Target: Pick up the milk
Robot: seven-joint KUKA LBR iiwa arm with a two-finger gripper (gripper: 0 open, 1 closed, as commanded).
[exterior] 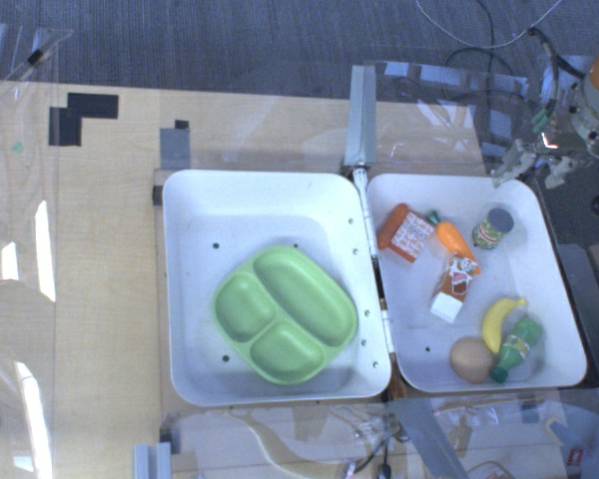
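Observation:
The milk [453, 286] is a small carton with a white base and a brown-orange top. It lies on its side near the middle of the right bin [551, 267]. My gripper [527, 161] hangs above that bin's far right corner, well behind and to the right of the milk. It touches none of the objects. The arm's wrist [589, 108] reaches in from the upper right edge.
Around the milk lie an orange box [407, 234], a carrot [454, 238], a small can [493, 228], a banana [500, 322], a green bottle [516, 347] and a brown round item [469, 359]. The left bin [195, 267] holds a green divided plate [285, 313]. Cables [479, 18] trail behind the bins.

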